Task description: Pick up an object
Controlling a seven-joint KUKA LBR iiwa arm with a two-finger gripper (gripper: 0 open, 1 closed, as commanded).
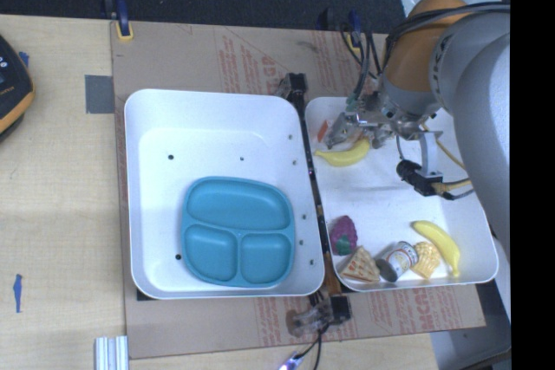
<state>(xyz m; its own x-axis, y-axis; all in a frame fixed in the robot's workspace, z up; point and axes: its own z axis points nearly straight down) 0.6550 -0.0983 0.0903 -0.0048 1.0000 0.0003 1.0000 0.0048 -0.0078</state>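
We found the jaws [358,131] low in the upper part of the right bin [473,273], just above a small yellow banana [344,155] that lay near the bin's upper left corner. The metal hardware hid the tips, so we could not tell whether they stood wide or narrow, or whether they touched the fruit. We judged that banana the likely target: a light, stiff plastic toy with a smooth, slippery curve, best taken across its thick middle, not at a tapering end. Farther down the same bin lay a purple piece [344,232], a wedge-shaped toy [361,266], a small can [398,258] and a second banana [440,245] at lower right. In the left bin [139,186], a blue divided tray [237,230] sat on the desk's left half.
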